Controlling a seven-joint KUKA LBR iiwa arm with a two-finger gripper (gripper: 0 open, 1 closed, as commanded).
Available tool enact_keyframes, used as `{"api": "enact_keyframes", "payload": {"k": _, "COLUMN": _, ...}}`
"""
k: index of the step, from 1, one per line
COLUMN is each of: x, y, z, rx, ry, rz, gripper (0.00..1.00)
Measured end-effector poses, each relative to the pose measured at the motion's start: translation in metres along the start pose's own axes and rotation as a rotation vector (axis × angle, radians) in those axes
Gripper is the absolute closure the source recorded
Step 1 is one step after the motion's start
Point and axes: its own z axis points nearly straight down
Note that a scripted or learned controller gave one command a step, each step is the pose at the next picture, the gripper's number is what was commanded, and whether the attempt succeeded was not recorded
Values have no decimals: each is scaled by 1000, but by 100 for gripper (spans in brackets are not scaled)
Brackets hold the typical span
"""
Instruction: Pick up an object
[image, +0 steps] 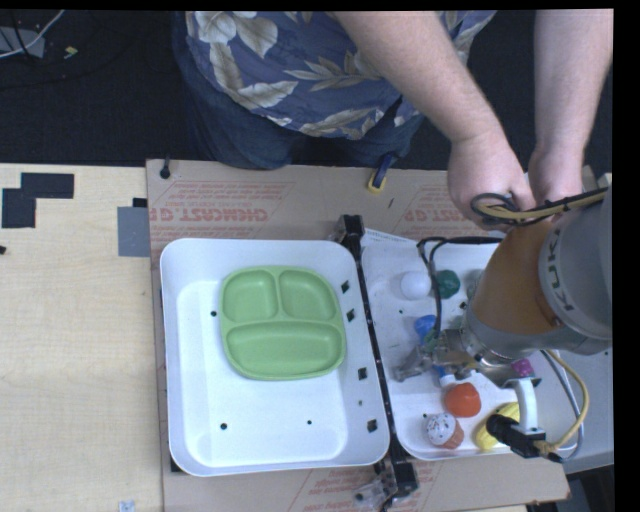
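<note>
Orange and round, a small ball-like toy (462, 400) lies near the front edge of the right white bin (400, 410), among several other little objects. Just left of it and closer to the front edge sits a whitish speckled ball (438, 429); to its right a yellow rounded piece (497, 430) rests near the front right corner. Toward the back of the same bin lie a plain white ball (414, 285) and a dark green rounded object (446, 283), touching or nearly so, and a small blue object (426, 326) sits toward the middle. A magenta bit (522, 369) peeks out beside the arm, too hidden to identify.

The left white bin (190, 400) carries a light green plastic plate with 3 compartments (282, 323), lying flat toward its back half.

The grey arm with its orange band (512, 285) comes in from the right and bends down over the right bin, covering much of that bin's right side. The gripper (425, 357) reaches low toward the bin's middle, near the blue object; its metal parts blur together, so I cannot tell whether it is apart or together, nor whether it touches anything.

Behind the tabletop a person in a blue floral shirt (290, 70) leans in, cut off at the top, with 2 hands (490, 180) at the cables (520, 208) on top of the arm.
</note>
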Motion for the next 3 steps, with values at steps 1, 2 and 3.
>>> {"api": "enact_keyframes", "payload": {"k": 1, "x": -1, "y": 2, "z": -13, "rx": -4, "ry": 2, "rz": 5, "gripper": 100}}
{"api": "enact_keyframes", "payload": {"k": 2, "x": -6, "y": 9, "z": -68, "rx": -10, "ry": 3, "rz": -4, "gripper": 100}}
{"api": "enact_keyframes", "payload": {"k": 3, "x": 0, "y": 9, "z": -109, "rx": 3, "ry": 10, "rz": -15, "gripper": 100}}
